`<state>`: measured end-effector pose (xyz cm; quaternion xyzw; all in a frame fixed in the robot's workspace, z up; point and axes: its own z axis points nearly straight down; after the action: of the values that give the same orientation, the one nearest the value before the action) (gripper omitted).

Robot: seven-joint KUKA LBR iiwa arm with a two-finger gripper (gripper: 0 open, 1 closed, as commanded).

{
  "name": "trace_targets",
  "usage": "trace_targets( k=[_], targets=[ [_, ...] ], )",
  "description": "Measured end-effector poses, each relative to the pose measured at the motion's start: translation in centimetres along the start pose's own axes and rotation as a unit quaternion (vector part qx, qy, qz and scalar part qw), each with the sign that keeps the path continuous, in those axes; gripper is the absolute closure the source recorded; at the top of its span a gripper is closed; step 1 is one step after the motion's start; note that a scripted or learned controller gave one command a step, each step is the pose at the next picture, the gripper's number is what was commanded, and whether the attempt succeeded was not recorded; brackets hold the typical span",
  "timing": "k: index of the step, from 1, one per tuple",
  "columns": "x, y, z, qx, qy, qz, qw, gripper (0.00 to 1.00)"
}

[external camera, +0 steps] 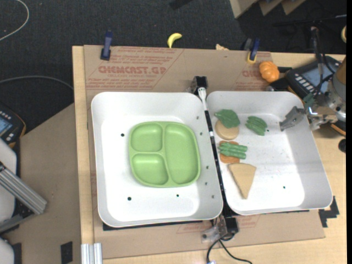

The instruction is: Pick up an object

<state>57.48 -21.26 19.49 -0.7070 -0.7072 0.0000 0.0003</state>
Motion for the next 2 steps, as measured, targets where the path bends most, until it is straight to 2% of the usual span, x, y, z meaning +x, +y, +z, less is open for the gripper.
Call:
trace_targets(
  k=[1,2],
  targets=[
    [8.9,-4.8,-5.5,-0.001,0.002,-0.004,1.0,0.0],
    [12.3,-9.1,11.6,0.002,0.001,0.0,1.0,0.0]
  ],
)
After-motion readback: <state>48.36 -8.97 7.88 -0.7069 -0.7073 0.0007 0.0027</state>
